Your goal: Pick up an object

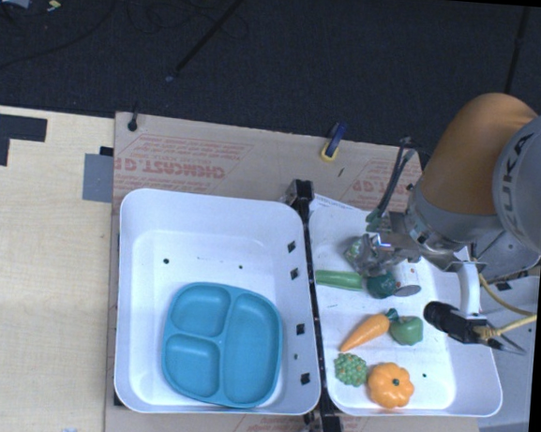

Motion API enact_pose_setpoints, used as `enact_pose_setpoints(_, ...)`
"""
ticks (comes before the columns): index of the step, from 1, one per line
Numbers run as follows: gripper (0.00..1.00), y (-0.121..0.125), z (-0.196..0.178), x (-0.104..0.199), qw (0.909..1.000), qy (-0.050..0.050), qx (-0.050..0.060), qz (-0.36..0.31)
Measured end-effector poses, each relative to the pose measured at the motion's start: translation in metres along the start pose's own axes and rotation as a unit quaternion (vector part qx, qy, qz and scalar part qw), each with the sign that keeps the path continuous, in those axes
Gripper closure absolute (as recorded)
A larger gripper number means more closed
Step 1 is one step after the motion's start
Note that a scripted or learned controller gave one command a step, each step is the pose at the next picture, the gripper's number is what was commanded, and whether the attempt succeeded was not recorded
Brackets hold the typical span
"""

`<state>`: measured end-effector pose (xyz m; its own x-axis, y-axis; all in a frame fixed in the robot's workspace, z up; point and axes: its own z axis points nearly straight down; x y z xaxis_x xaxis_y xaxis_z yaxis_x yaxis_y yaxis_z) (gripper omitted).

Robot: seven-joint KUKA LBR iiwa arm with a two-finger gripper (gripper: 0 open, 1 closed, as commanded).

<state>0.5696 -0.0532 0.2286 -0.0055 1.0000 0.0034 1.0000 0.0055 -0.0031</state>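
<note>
In the right bin (481,393) the claw (376,254) hovers low by the dark green toy (382,285), can't tell its grip, nothing lifted yet.

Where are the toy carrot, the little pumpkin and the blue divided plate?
carrot (365,332), camera view, middle of its orange body.
pumpkin (390,385), camera view, centre of its orange top.
blue divided plate (223,344), camera view, on the ridge between its compartments.
</note>
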Motion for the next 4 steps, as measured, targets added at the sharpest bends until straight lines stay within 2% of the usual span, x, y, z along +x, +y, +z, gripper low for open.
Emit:
enact_pose_setpoints(1,1.00,0.018,-0.009,0.051,1.0000,-0.001,-0.001,0.001)
enact_pose_setpoints(2,1.00,0.020,-0.005,0.073,1.0000,-0.001,0.000,0.002)
enact_pose_setpoints(3,1.00,0.027,-0.001,0.087,1.0000,-0.002,0.000,0.002)
enact_pose_setpoints(4,1.00,0.031,0.003,0.085,1.0000,-0.002,-0.001,0.003)
